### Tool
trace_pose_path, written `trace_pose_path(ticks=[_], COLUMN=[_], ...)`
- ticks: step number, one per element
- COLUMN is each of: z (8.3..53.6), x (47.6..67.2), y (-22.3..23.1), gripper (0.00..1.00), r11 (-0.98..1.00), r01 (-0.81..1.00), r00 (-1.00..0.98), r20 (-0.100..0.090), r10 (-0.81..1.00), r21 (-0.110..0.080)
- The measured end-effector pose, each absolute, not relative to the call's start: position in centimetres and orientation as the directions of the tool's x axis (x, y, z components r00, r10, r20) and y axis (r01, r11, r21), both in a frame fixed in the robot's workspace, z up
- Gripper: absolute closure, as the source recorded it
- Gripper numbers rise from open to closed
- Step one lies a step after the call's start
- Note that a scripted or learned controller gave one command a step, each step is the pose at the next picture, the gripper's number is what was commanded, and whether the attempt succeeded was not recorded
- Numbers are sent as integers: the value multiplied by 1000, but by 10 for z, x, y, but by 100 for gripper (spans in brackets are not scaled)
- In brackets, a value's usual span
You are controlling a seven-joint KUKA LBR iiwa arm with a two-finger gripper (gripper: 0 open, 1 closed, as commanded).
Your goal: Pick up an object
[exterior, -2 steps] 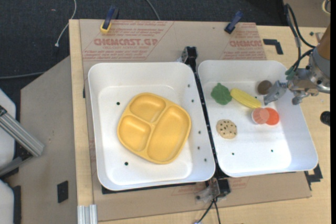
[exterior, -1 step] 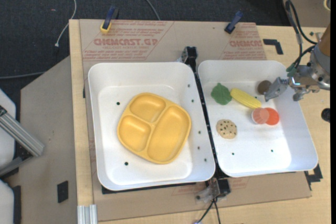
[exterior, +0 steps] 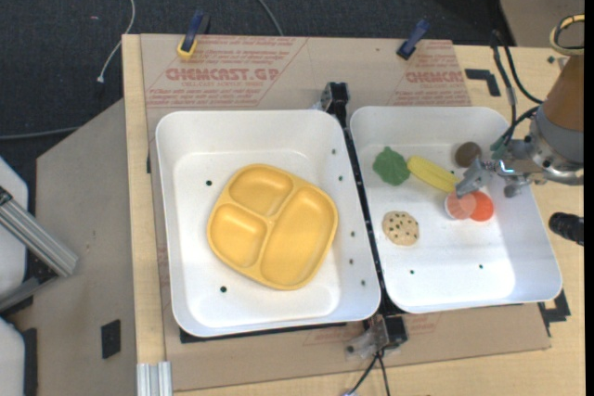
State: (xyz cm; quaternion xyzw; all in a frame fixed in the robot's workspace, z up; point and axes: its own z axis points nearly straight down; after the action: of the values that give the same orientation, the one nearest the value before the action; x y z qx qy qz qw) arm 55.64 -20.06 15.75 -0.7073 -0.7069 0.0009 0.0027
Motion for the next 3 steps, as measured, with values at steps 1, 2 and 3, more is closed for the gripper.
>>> trace_pose_path(ticks=[1, 2, 3], z=[107, 85, 99], x=[566, 566, 569], y=[-204, -203, -203], gripper=[0, 0, 100], r11=[0, 1, 2], r01=[1000, 1000, 1000], r00=[0, -1, -2], r20=[2, 2, 2], r10=[1000, 1000, 1000], r21=[-4, -2, 6])
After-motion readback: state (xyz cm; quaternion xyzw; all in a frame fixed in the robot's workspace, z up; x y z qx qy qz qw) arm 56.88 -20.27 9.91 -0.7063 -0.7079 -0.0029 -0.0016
